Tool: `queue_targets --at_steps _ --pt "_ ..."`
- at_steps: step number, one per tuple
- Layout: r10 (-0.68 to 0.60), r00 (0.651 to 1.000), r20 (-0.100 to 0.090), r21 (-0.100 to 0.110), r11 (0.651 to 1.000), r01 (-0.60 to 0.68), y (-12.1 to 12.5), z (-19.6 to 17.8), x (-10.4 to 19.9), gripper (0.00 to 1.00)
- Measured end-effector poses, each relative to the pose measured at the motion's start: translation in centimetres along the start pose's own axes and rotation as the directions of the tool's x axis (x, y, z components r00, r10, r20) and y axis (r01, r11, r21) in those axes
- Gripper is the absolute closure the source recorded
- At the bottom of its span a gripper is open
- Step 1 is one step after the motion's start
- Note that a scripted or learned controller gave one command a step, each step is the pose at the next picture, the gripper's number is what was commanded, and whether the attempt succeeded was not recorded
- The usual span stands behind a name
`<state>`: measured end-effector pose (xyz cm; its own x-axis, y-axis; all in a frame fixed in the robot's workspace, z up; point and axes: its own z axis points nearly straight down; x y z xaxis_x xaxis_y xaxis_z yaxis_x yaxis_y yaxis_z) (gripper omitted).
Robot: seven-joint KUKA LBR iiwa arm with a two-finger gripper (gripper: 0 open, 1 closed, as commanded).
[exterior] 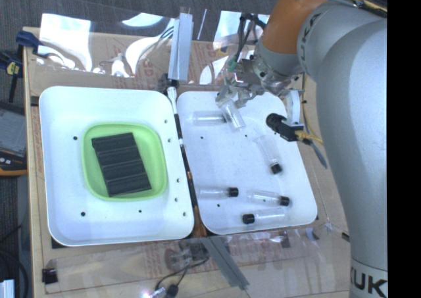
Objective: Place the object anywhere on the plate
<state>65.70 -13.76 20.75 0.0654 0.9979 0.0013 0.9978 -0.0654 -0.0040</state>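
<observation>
Reaching in from the right, the arm [342,47] holds its gripper [231,102] low over the right bin [217,218], whether apart or together I cannot tell. Left, the green plate [89,178] carries a black block [120,164]. Clear capped tubes [266,197] lie scattered: light, stiff, slippery, probably best pinched mid-barrel.

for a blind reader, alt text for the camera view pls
A grey robot arm's hand hovers over the right bin, which holds scattered clear tubes. The left bin holds a green plate bearing a dark ribbed block.
</observation>
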Motion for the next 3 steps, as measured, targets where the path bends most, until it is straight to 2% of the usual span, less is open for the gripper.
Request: queue_targets --at_steps 1,2,3 --pt "0.0 1.0 0.0 0.0 1.0 0.0 0.0 0.0 0.0 0.0" --pt "0.117 0.993 0.0 -0.004 0.993 -0.117 -2.2 -11.4 -3.7 0.0" --pt "0.258 0.966 0.0 -0.004 0.966 -0.258 0.4 -20.7 -6.6 0.0"
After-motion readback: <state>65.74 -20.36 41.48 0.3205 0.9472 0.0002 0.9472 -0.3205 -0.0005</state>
